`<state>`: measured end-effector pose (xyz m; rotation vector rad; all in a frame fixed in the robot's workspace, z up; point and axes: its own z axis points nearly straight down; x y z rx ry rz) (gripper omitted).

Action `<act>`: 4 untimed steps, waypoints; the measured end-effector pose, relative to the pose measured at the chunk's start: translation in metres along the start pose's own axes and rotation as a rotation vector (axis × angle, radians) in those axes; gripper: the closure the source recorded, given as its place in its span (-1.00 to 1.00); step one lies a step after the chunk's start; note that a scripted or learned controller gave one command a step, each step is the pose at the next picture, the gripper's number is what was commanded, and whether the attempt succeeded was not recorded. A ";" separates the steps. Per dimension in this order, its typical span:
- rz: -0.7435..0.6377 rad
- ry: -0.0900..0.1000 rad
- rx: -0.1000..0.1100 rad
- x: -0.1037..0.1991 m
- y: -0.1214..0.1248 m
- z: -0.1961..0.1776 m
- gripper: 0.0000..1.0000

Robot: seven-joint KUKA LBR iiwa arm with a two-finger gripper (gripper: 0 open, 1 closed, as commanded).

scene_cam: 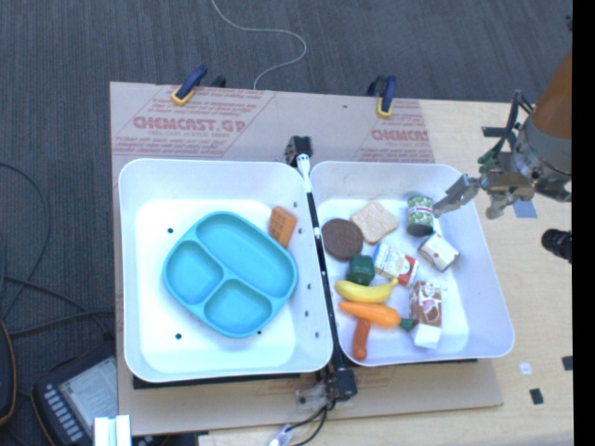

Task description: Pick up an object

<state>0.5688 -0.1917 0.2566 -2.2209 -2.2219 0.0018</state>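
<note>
My gripper (474,200) hangs over the upper right rim of the right bin (497,328), open, with nothing between its fingers. Just left of it a green can (420,212) lies in the bin, close to the left finger. Further toy foods lie in this bin: a slice of toast (375,219), a brown cookie (342,238), a white carton (439,251), a green pepper (361,269), a banana (365,292), a carrot (370,314) and a printed box (428,305).
The left bin (139,342) holds a blue divided plate (230,272) and an orange block (283,225) by the shared wall. Two clamps (191,84) (385,96) sit at the board's far edge. A cable runs across the floor behind.
</note>
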 end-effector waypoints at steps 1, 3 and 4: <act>-0.005 0.005 -0.009 -0.019 0.059 0.159 -1.00; -0.002 0.000 -0.001 0.034 0.014 0.093 1.00; -0.002 0.001 0.001 0.087 -0.006 0.070 1.00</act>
